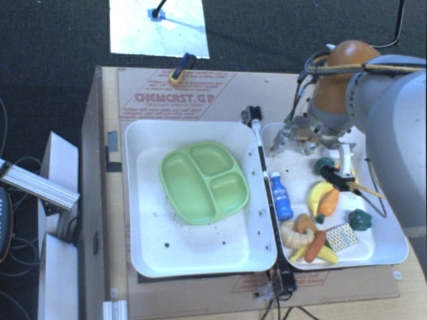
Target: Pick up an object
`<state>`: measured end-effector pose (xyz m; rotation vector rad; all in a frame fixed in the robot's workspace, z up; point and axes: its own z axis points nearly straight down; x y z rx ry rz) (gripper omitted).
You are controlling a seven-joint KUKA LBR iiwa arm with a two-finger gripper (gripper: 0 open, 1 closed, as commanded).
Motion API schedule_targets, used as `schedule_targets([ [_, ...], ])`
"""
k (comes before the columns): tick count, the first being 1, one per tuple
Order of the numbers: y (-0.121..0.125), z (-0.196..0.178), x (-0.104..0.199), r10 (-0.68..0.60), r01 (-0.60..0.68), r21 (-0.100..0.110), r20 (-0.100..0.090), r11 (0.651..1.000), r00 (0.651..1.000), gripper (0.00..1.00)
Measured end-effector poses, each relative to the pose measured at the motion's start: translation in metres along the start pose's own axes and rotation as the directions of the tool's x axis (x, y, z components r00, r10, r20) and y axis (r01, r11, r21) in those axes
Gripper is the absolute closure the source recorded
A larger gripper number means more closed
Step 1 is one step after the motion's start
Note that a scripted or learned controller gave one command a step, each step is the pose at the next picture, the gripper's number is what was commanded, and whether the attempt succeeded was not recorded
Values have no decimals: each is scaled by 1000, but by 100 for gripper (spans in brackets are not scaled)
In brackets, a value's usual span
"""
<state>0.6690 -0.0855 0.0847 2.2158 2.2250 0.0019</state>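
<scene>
Left bin (143, 179) holds a green plate (203, 182); right bin (393, 245) crowds bottle (280, 197), banana (317, 195), carrot (315, 245); fingers (277, 143) spread wide near its far edge.

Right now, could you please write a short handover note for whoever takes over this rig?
Gripper: at the far end of the right bin, nothing visibly held.
Things: blue bottle lies along that bin's left wall; toy fruit and vegetables cluster at its near end; green divided plate lies in the left bin.
Done: no pick yet.
Left: descend on one object, grip and lift it.
</scene>
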Motion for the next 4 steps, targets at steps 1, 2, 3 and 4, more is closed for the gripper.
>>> schedule_targets([
  [1, 0, 0, 3, 1, -1, 0, 0, 1000, 1000, 0],
  [2, 0, 0, 3, 1, -1, 0, 1, 1000, 1000, 0],
  [3, 0, 0, 2, 1, -1, 0, 1, 1000, 1000, 0],
  [4, 0, 0, 0, 2, -2, -1, 1, 1000, 1000, 0],
])
